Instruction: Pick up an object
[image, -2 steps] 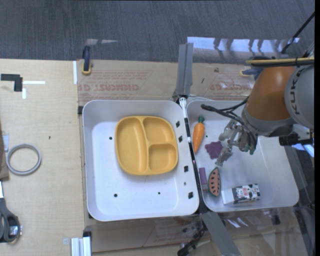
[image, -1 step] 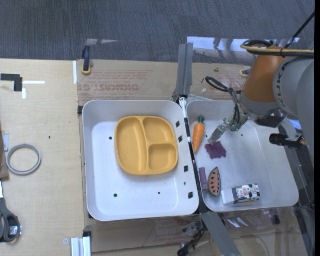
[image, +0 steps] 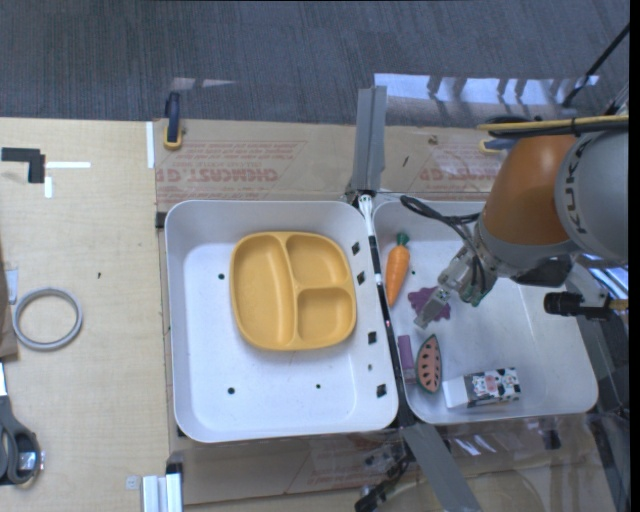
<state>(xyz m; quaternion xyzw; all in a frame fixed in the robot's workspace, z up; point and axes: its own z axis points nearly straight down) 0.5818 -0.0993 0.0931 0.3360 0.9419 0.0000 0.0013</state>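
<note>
Over the right bin (image: 560, 400), the tool (image: 440, 305) hangs low at the end of the grey arm (image: 545, 200), directly above a small purple object (image: 432, 300) lying on the bin floor. How wide the tool stands cannot be told from where I stand; the wrist and the purple piece overlap, and nothing can be confirmed as held.

Just to the tool's left, close against the divider between the bins, a toy carrot (image: 397, 272) lies with its green top pointing away from me. Nearer to me than the tool, a watermelon slice (image: 429, 362) rests by the same divider, and beside that, further right, sits a small printed carton (image: 484, 386) on its side. All four pieces lie loose and apart, presumably scattered so any one can be approached from above.

Well to the tool's left, the other bin (image: 200, 400) carries a yellow divided plate (image: 293, 290), flat and centred, out of the arm's present reach.

Judgement: the purple object is the likely target, the descent appears nearly complete, and no lift has begun.
</note>
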